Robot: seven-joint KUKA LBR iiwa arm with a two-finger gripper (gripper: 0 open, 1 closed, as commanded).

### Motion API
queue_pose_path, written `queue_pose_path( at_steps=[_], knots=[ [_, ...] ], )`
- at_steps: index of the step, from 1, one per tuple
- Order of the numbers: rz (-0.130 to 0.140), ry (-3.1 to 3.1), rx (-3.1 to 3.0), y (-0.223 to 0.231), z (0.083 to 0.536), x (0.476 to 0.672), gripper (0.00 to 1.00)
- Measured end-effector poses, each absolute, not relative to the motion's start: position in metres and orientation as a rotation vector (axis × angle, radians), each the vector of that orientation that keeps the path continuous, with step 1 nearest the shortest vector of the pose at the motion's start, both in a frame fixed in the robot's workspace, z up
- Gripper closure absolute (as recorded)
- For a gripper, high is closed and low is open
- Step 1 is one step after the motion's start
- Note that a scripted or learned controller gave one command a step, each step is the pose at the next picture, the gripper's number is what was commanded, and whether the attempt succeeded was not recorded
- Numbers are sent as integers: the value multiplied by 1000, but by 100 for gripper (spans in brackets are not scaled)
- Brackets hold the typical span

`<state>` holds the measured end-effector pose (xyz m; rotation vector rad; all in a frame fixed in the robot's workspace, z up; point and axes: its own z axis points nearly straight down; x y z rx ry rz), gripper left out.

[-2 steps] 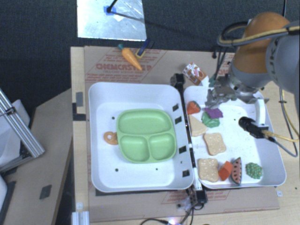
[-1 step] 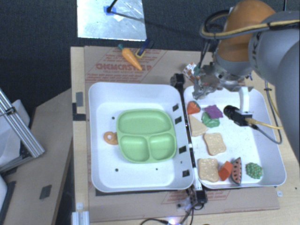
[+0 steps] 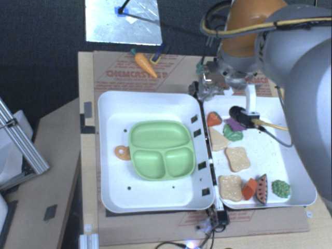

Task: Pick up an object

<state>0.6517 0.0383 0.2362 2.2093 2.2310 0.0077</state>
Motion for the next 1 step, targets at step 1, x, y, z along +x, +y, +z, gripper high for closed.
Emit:
queue_pose_path(
  at_steps=[1],
  knots=[
    [5,2230,2212,74,232,656,100]
  ],
)
